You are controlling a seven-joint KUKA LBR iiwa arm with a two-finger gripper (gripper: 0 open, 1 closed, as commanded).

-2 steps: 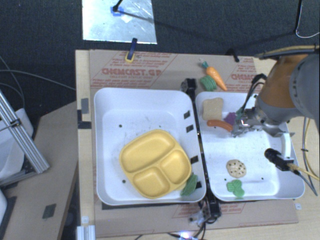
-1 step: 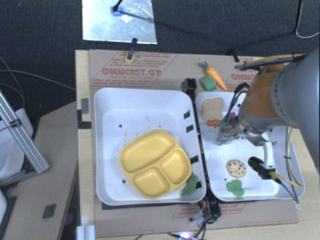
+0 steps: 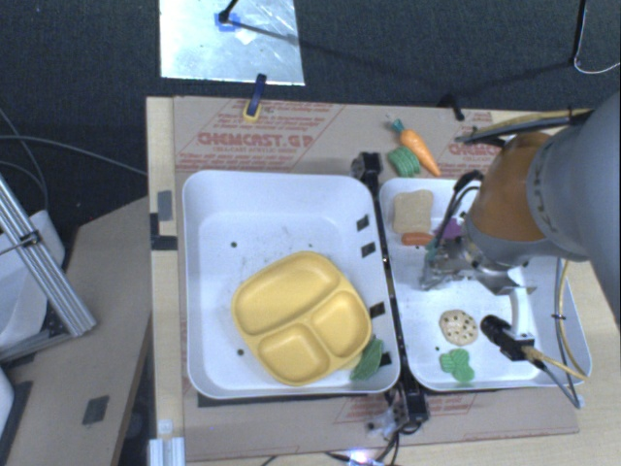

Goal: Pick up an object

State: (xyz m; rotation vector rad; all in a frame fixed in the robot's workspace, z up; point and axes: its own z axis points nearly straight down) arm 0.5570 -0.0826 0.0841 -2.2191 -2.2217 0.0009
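Across the bench top: I read "CHEMCAST" in red on the brown board (image 3: 281, 129) under both bins, with further red lettering I cannot make out.
Left bin (image 3: 228, 226): it holds a yellow tray (image 3: 301, 316) with three compartments, lying toward 5 o'clock of the bin floor.
Green piece (image 3: 368, 359): I see it at the tray's 4 o'clock, against the left bin's right wall.
Right bin (image 3: 553, 357): it holds the things I could pick.
Bread (image 3: 413, 210): a tan slice at the right bin's 11 o'clock corner.
Orange piece (image 3: 417, 239): small, just below the bread.
Cookie (image 3: 458, 326): round and speckled, near the bin's 6 o'clock.
Broccoli (image 3: 455, 362): green, just beneath the cookie, by the front wall.
Gripper (image 3: 434, 272): down inside the right bin, at 11 o'clock from the cookie and 5 o'clock from the bread; I cannot tell how its jaws stand, and I see nothing between them.
Arm (image 3: 543, 197): grey with an orange band, it covers the right bin's 1 o'clock part.
Carrot (image 3: 419, 149): outside the bins on the board at 12 o'clock of the right bin, with a green piece beside it.
Clip (image 3: 255, 100): blue and yellow, on the board at 12 o'clock of the left bin.
Foil sheet (image 3: 231, 27): silver, on the dark floor beyond the bench.
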